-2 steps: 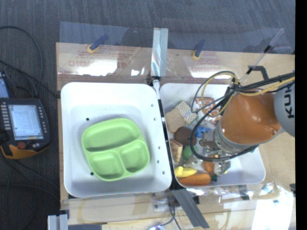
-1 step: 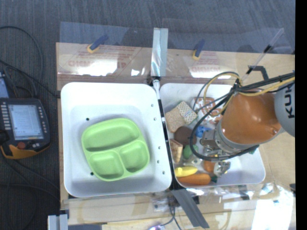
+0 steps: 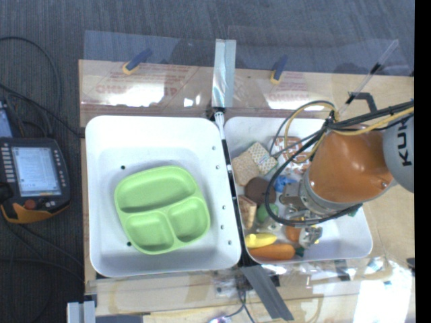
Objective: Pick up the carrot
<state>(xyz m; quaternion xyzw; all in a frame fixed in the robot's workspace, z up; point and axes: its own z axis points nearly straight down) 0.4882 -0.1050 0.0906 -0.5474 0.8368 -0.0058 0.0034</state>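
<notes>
Robot lab: teach pendant, taped bench, loose cables.

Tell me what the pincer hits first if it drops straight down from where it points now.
Probably the carrot, lying just below the pincer at the right bin's front edge, beside a yellow piece. Depth is unclear from this slanted view.
</notes>
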